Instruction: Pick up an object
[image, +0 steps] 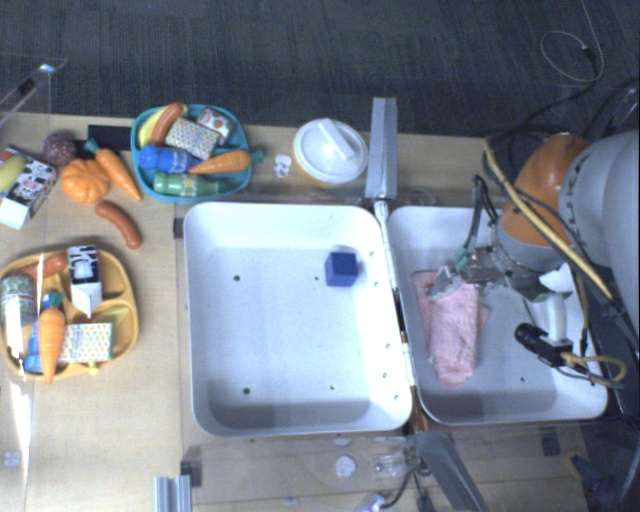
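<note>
My pincer (450, 280) sits low in the right bin (520, 400), touching the pink cloth's (452, 330) top end; I cannot tell its spread. A blue cube (342, 268) lies alone in the left bin (280, 400), toy food trays well apart on the tabletop (150, 400)

You see a blue cube (342, 268) in the white left bin (280, 400), a pink cloth (455, 335) in the white right bin (520, 405), and a yellow tray (125, 300).

The pincer (450, 278) hung over the right bin (520, 400), at the cloth's (453, 335) far end. The block (342, 268) lay in the left bin (270, 390), well left of the pincer.
</note>
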